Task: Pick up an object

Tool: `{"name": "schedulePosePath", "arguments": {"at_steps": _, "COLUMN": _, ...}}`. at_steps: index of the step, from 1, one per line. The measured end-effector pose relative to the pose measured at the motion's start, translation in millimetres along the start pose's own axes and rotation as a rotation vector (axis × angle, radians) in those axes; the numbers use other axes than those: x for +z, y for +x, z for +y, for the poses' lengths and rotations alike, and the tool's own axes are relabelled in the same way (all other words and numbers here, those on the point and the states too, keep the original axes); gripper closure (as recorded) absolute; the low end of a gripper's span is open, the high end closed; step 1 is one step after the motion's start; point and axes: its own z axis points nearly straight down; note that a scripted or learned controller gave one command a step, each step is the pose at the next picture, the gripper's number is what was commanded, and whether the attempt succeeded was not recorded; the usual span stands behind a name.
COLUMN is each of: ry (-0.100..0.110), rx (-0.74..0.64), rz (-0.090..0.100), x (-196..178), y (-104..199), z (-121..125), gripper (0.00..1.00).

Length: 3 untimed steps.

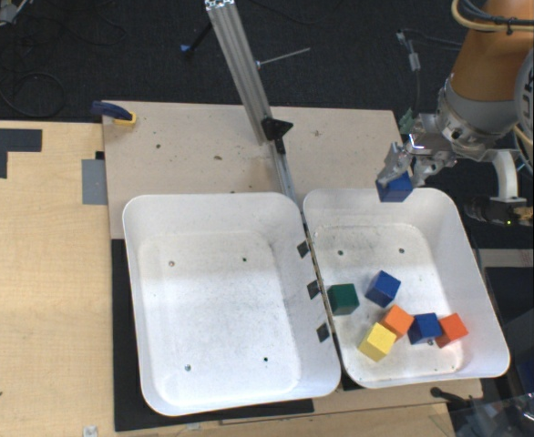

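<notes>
Gripper point(404, 173) clamped on 1 blue block point(395, 188), held aloft over the far rim of the right bin point(467, 244). Probably light, stiff, smooth-sided; best pinched square across 2 flat opposite faces. 6 more blocks down in that bin's near half.

No readable text, label, brand, number or sign anywhere. Only a small black-and-white checker pattern atop the slanted aluminium rail point(221, 2), upper middle of the frame, bearing no letters or digits. Blocks, bins and surface all unmarked.
</notes>
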Motion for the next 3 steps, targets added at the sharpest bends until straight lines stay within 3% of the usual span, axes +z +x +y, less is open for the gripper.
{"name": "schedulePosePath", "arguments": {"at_steps": 3, "ry": 0.006, "rx": -0.005, "rz": 0.002, "x": 31.4, "y": 150.2, "z": 11.7, "gripper": 1.00}}
